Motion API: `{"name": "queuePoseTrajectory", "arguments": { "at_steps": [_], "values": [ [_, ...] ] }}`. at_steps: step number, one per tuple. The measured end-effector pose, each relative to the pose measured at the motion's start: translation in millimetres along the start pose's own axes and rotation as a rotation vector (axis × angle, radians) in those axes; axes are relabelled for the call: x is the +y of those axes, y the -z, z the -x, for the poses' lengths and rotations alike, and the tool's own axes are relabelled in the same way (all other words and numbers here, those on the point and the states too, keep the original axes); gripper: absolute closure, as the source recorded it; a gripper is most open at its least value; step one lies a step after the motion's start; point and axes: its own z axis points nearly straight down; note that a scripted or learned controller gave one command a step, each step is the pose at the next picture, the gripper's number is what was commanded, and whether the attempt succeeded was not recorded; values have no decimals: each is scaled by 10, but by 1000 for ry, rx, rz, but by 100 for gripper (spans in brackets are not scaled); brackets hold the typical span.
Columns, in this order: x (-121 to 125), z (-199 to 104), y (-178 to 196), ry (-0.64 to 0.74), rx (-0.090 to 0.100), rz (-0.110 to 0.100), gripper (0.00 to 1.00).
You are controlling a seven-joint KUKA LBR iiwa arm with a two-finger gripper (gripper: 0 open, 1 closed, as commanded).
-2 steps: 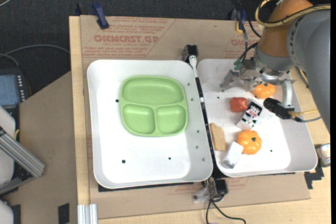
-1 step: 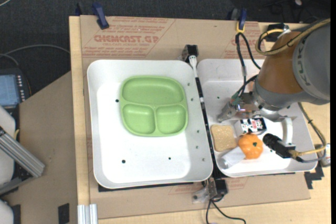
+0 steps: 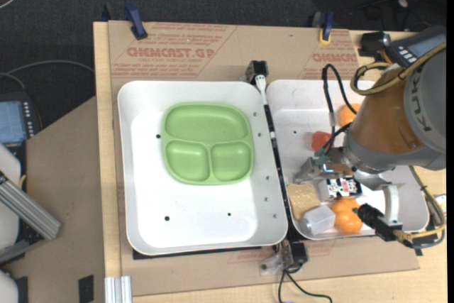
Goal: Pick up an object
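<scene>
Right bin: orange ball near front edge, round and glossy, touching grey block on its left. Hand just above it; grasp state cannot be determined.

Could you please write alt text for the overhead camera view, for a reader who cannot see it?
A grey robot arm with an orange band reaches from the right into the right white bin, its gripper low over small items including an orange ball and a grey block. The left white bin holds a green divided tray.
</scene>
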Motion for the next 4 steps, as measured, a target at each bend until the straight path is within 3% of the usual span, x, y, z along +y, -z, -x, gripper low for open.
{"name": "queuePoseTrajectory", "arguments": {
  "at_steps": [1,2,3,4],
  "values": [
    [548,303,69,0,0,-5,0],
    [1103,933,622,-3,-4,-1,0],
    [1262,716,160,0,-1,4,0],
    [759,436,-36,-2,6,-17,0]
  ]
}}
